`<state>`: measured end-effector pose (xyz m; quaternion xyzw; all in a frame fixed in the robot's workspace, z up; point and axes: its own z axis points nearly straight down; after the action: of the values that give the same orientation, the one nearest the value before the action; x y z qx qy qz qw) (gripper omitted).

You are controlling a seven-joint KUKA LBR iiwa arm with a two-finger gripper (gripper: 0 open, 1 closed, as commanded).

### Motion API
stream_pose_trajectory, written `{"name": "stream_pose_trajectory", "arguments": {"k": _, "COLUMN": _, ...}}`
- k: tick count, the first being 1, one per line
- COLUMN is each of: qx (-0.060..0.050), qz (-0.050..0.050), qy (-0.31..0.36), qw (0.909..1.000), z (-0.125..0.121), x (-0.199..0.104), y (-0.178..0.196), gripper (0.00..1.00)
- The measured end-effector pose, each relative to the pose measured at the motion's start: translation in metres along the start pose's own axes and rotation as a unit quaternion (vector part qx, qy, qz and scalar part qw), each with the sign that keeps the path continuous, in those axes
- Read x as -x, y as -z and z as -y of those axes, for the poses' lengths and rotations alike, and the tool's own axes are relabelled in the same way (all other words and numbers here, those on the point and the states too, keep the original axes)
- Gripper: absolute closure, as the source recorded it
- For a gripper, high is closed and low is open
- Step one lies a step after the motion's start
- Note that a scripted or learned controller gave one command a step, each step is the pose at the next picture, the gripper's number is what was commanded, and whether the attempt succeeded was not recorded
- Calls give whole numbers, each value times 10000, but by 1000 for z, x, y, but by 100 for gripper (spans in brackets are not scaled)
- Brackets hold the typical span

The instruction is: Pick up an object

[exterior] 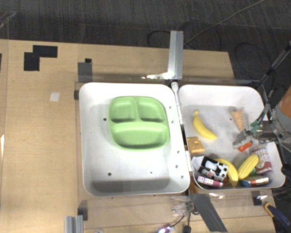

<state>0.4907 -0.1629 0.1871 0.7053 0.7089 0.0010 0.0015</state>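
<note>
Camera view: banana (no legible labels) beside hand

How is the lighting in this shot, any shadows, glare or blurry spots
Camera view: light is even and soft, with a grey shadow along the near inner wall of the left bin below the green tray; no strong glare on the white bins; the banana reads fairly sharp, while the gripper and the toy pile near it look soft.
</note>
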Motion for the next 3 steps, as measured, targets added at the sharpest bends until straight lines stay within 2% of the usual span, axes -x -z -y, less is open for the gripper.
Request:
{"name": "stream_pose_trajectory", "arguments": {"k": 1, "qx": 75, "qz": 22, "qy": 1415, "qw": 9899, "z": -35, "x": 6, "y": -95, "gripper": 0}}
{"name": "stream_pose_trajectory", "arguments": {"k": 2, "qx": 68, "qz": 0, "qy": 581, "qw": 9983, "z": -80, "x": -57, "y": -96, "gripper": 0}}
{"name": "stream_pose_trajectory", "arguments": {"k": 3, "qx": 101, "qz": -12, "qy": 594, "qw": 9982, "z": -83, "x": -59, "y": -84, "gripper": 100}}
